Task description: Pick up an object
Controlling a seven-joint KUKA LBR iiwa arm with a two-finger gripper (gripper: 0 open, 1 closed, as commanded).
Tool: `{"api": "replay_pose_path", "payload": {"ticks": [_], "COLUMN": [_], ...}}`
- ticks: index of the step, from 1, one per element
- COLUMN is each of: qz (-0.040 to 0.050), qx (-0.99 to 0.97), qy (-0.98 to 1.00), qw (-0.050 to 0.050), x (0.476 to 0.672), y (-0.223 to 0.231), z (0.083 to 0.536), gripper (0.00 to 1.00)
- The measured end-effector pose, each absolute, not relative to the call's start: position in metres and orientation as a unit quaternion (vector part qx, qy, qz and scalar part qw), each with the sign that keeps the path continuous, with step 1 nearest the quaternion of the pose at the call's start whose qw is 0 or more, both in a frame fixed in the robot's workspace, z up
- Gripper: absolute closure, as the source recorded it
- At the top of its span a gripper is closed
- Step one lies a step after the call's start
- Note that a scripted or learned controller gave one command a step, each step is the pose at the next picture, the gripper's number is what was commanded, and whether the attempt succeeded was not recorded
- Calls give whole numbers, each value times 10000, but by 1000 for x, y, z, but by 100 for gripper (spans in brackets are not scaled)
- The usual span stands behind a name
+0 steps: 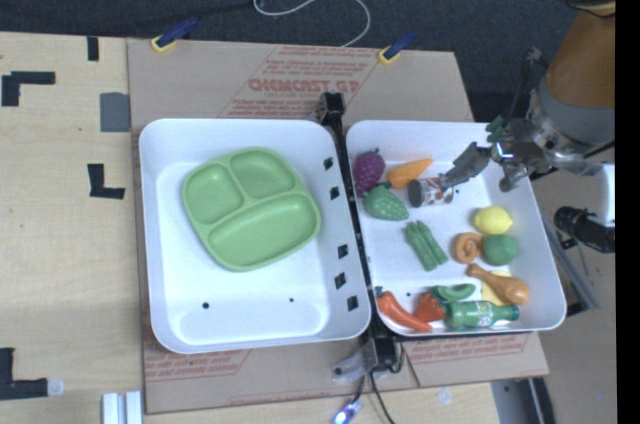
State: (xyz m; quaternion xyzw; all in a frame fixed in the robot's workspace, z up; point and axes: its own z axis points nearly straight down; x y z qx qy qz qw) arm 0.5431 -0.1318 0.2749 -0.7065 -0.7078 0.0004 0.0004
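Wooden bench (60, 242), cardboard sheet (300, 82) laid under two white bins. Green bottle (480, 315) is seen lying lengthwise along right bin's (545, 242) near wall, crowded by toys. Left bin (170, 292) holds green divided plate (252, 206). Gripper (462, 167) hangs over far right; finger state cannot be told, view blurred.

We count two white bins: left bin (160, 242), right bin (535, 237). One green divided plate (252, 207) in left bin. In right bin: one purple grapes (368, 169), one carrot (409, 174), one lemon (493, 220), one green bottle (480, 315), one chicken drumstick (497, 283), one asparagus bunch (425, 245). Two clips at cardboard's far edge: one (175, 34), another (398, 46).
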Motion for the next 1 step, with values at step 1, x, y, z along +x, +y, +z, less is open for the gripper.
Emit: {"api": "replay_pose_path", "payload": {"ticks": [1], "qz": [9], "qx": [-7052], "qy": [-7090], "qw": [27], "x": [485], "y": [-77], "z": [286], "gripper": [0]}}
